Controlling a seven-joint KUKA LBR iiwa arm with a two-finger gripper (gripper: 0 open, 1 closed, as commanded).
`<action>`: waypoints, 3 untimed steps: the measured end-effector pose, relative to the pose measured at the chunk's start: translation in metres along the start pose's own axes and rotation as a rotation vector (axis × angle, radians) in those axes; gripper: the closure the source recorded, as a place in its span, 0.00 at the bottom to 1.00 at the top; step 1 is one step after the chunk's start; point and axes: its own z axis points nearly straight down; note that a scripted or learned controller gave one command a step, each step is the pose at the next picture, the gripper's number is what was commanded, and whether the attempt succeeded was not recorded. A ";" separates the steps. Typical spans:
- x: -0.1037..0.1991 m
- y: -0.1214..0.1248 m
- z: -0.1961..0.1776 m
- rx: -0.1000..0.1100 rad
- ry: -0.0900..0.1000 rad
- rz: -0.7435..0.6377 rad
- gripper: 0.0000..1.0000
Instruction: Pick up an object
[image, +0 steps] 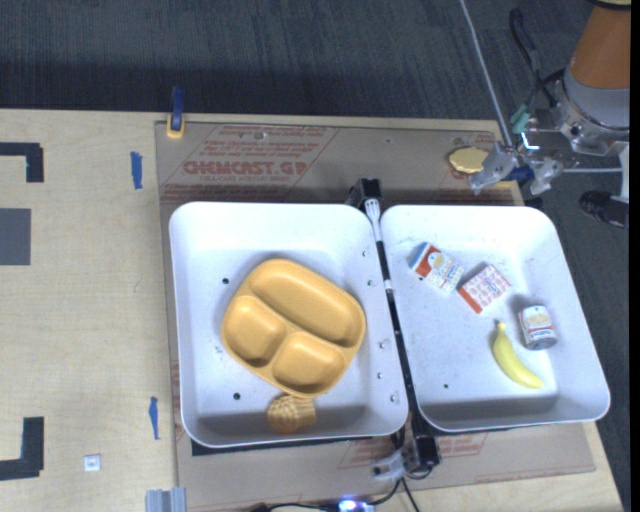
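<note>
We log the gripper (508, 165) at about one o'clock in the frame, hanging beyond the far rim of the right white bin (575, 300), over the brown board. A small round tan disc (466, 160) sits just at its nine-o'clock side; we cannot tell whether the two touch, nor whether the gripper is apart, together or clamped on anything, since the hardware blurs into the background. Candidate objects lie in the right bin: a white carton with blue and orange print (434, 265) at roughly eleven o'clock of the bin floor, a red-and-white packet (484, 288) just beside it toward three o'clock, a small cylindrical can (538, 326) toward four o'clock, and a yellow banana (516, 358) just beside the can at five o'clock. The left white bin (190, 300) carries a yellow three-compartment plastic tray (292, 323) at its centre and a tan ridged lump (291, 411) at six o'clock, touching the tray's near edge. We judge the step as pre-approach: nothing is seen lifted. The next move calls for travel toward seven o'clock over the right bin, then descent onto one well-separated item; the carton and packet sit close, so the can or banana may be cleaner targets.
</note>
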 end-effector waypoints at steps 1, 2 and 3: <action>0.032 -0.016 0.110 0.000 0.000 -0.001 0.00; 0.032 -0.053 0.193 -0.002 0.000 0.000 0.00; 0.022 -0.110 0.192 -0.001 0.000 0.001 0.00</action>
